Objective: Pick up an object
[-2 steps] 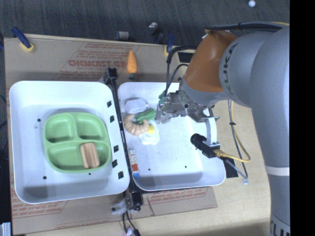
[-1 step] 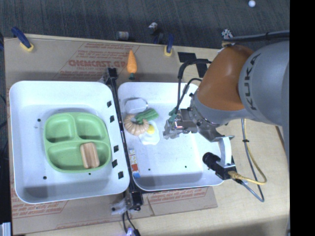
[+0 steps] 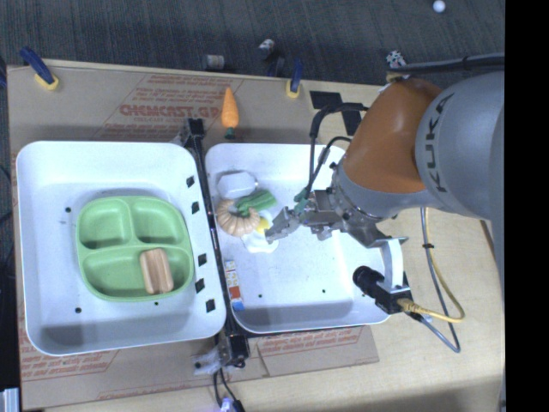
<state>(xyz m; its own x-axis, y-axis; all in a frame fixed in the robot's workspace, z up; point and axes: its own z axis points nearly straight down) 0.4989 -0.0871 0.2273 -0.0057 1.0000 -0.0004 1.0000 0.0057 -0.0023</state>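
Observation:
My gripper [image 3: 276, 227] hangs low in the right bin [image 3: 283, 303], its tips at the right side of a small pile of objects. The pile holds a white cup-like piece [image 3: 237, 182], a green item [image 3: 256, 201], a tan and orange round object [image 3: 235, 220] and a small white and yellow piece [image 3: 256, 244]. The fingertips lie close against the tan object and the white piece. I see nothing clearly held between them.
The left bin [image 3: 51, 170] holds a green divided plate [image 3: 111, 230] with a tan bread-like block [image 3: 156, 270] in its lower right compartment. An orange carrot-shaped toy [image 3: 229, 108] lies on the bench behind the bins. The arm covers the right bin's right part.

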